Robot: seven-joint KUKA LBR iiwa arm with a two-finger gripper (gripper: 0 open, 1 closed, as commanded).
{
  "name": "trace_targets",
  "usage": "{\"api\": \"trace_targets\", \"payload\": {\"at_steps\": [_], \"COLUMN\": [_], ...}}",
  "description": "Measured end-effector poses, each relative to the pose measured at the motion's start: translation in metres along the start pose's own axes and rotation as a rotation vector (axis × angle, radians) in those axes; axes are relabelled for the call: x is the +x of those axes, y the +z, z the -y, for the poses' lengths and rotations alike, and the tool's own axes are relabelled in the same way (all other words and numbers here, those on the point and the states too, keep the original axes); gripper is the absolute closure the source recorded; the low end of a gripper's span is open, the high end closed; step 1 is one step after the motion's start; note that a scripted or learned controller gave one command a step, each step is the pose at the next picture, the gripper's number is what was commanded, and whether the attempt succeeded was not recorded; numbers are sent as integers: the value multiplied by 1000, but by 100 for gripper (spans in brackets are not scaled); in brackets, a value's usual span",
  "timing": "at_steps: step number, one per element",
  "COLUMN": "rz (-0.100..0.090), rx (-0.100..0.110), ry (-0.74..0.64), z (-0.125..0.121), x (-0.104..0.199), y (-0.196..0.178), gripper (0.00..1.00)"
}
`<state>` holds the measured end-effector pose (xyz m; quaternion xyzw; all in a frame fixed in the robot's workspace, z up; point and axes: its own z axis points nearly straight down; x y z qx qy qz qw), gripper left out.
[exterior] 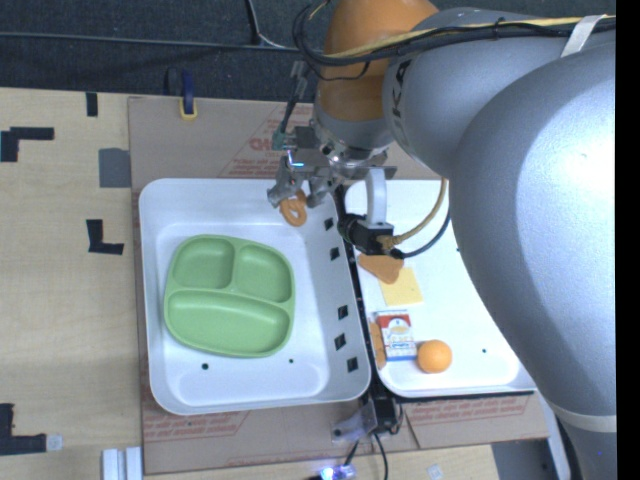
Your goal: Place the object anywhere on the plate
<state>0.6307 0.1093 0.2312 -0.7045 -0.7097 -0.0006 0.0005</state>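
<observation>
Camera view shows the grey arm [520, 168] reaching in from the right over the table [60, 268]. Two white bins lie side by side: the left bin [240, 388] bears a green plate [230, 295], and the right bin [470, 368] bears a yellow slice [402, 288], a small box [396, 334] and an orange ball [434, 356]. Over the left bin's far edge, the hand [293, 196] is clamped on a small tan ring [293, 211], clear of the plate.
</observation>
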Motion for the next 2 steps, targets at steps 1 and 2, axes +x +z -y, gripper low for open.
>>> {"api": "trace_targets", "payload": {"at_steps": [1, 2], "rz": [2, 3], "rx": [2, 2], "ry": [4, 5], "z": [1, 1], "x": [12, 12], "y": [-3, -3], "gripper": [100, 0]}}
